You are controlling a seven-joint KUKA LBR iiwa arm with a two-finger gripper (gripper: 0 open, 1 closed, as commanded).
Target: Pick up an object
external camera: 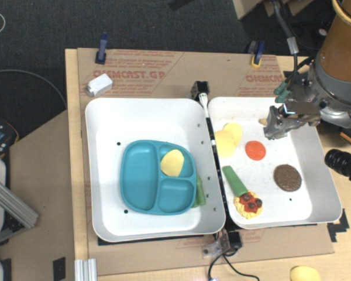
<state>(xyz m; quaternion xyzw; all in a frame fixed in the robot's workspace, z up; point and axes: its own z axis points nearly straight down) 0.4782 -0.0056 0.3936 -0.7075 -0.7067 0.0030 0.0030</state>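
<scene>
Cardboard-topped tabletop, two white bins: claw [276, 129] hangs over the right bin's [322, 212] far side, can't tell if open or closed, nothing visibly gripped; nearest target, the red disc [255, 150], lies just near-left of it, brown cookie [287, 178] further toward near edge.

One fixed camera looks down at a slant on the table [164, 69] and both white bins [105, 157], fairly near.

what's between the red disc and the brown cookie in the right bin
Nothing: in the camera view, bare white bin floor separates the red disc from the brown cookie.
</scene>
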